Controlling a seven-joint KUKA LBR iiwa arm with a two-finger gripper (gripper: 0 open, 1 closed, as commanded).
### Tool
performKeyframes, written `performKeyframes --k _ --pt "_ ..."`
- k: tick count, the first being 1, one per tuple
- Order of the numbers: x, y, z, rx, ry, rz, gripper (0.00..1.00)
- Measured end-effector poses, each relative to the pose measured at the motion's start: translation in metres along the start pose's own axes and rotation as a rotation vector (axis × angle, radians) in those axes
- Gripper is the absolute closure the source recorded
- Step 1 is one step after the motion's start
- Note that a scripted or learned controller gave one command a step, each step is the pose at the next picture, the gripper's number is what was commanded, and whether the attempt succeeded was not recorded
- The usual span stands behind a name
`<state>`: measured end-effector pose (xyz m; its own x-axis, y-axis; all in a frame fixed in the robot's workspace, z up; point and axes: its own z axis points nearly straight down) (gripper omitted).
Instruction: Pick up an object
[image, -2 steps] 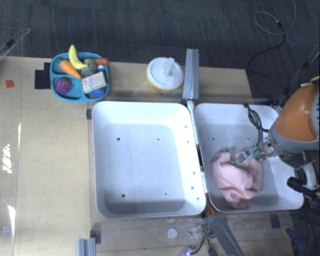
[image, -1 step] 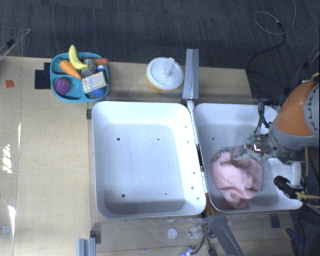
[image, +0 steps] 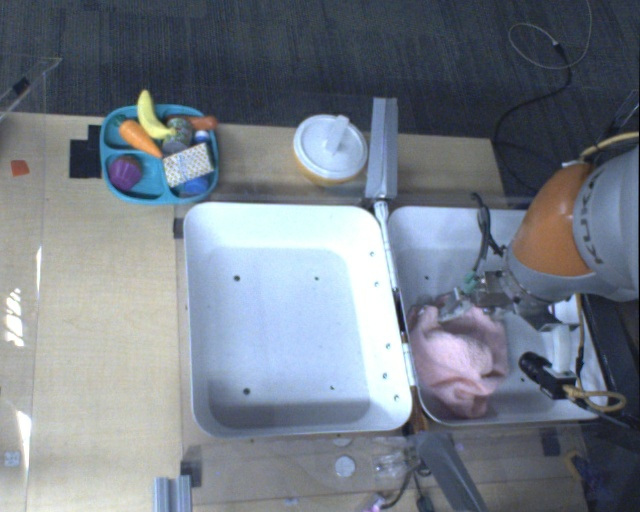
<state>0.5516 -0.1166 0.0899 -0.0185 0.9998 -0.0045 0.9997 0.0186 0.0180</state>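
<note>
From my seat I see two bins side by side on the desk (image: 90, 350): the left bin (image: 290, 225) and, touching its right wall, the right bin (image: 440, 225). A cloth (image: 455, 360) lies bunched in the right bin's near half, toward its left wall. The arm (image: 575, 235) reaches over that bin from the right, its hand (image: 478, 292) just above the cloth's far edge. Behind the left bin sits a lidded cup (image: 330, 148); further left (near the desk's far corner) a tray of toy food (image: 158, 152).

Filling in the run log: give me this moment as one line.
arm: over right white bin | gripper: at crumpled pink cloth | grasp: unclear | left white bin: untouched
</note>
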Motion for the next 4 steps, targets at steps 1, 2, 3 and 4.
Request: performKeyframes --k 1,2,3,4 --pt "-0.001 0.004 -0.012 -0.01 -0.004 -0.003 1.0" --pt "0.025 0.025 -0.089 0.009 0.004 -0.227 1.0" --pt "0.025 0.025 -0.089 0.009 0.004 -0.228 0.0" --pt "0.011 0.021 -0.005 0.008 0.005 -0.352 0.0"
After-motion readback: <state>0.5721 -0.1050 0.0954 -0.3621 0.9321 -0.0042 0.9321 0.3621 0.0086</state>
